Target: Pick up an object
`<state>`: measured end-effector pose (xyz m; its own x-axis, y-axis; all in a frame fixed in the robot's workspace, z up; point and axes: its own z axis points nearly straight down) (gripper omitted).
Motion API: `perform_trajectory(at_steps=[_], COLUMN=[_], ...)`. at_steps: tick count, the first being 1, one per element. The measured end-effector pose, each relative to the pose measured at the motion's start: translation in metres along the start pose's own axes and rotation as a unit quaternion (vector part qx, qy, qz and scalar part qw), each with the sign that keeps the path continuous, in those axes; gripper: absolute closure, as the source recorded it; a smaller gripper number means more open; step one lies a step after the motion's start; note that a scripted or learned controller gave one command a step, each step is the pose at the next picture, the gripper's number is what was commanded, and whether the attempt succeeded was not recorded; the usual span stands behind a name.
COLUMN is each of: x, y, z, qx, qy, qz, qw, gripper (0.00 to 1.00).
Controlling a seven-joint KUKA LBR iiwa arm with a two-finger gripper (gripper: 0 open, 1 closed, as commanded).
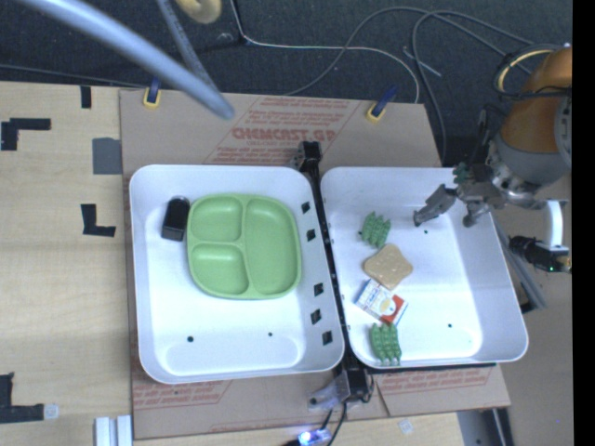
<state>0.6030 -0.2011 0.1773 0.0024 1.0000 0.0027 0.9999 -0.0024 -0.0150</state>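
Observation:
The right bin (465, 277) holds a small green toy (375, 229), a tan bread-like piece (388, 266), a white and red packet (380, 302) and another green toy (385, 342). My gripper (446, 204) hangs over the bin's upper right part, well right of the upper green toy. Its fingers (429, 211) stand apart, open, with nothing between them. The left bin (149, 277) holds a green divided plate (244, 246) and a small black block (175, 218) at the plate's left.
A row of black clips (316, 249) runs along the seam between the bins. Cables (390, 35) trail across the dark area behind the bench. The arm's grey and orange wrist (535, 128) stands over the right bin's far right corner.

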Motion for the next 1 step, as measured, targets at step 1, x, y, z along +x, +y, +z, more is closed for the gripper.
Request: perform_trajectory(at_steps=[1], x=[0.0003], y=[0.0034], z=[-0.0084], qx=[-0.007], qy=[-0.002], qz=[-0.002], qw=[1.0], gripper=[0.0])
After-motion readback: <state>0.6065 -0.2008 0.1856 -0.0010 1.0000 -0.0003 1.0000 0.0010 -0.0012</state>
